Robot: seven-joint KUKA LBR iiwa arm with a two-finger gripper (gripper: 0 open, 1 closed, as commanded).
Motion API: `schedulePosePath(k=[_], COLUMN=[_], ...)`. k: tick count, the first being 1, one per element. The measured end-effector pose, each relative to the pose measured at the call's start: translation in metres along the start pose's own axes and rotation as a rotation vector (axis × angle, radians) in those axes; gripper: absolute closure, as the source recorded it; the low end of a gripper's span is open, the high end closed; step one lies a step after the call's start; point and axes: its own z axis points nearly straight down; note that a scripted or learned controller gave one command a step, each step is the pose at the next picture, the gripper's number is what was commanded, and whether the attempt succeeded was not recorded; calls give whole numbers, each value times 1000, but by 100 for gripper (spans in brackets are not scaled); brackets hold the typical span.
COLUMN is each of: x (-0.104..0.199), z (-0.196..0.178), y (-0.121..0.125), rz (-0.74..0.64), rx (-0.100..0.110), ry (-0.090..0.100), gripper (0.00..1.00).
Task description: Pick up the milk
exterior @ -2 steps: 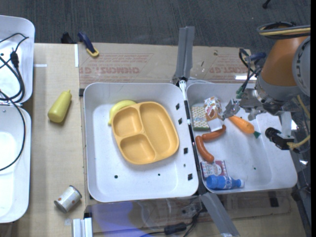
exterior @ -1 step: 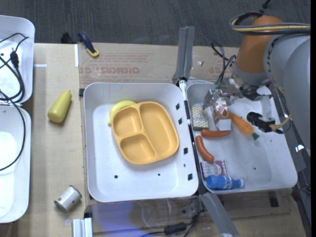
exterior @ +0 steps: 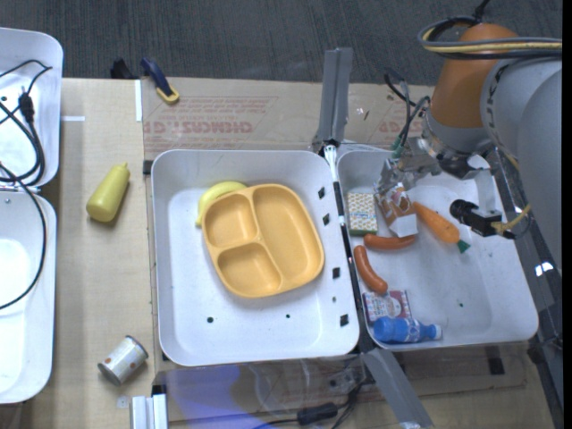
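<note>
The milk point(exterior: 405, 331) lies on its side at the lower left corner of the right bin point(exterior: 487, 315), a small blue bottle touching a red-and-white packet point(exterior: 386, 307). The gripper point(exterior: 398, 179) hovers at the bin's upper left, over a snack wrapper point(exterior: 395, 206); its state cannot be told. Judgement: the bottle is light, rigid, smooth and prone to roll. Best grasped across the body, mid-length.
</note>
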Motion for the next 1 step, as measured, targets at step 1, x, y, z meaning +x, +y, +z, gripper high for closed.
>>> schedulePosePath(k=[1], x=[79], z=[-68], y=[-9], rz=[181], rx=[1], ry=[2], gripper=[100])
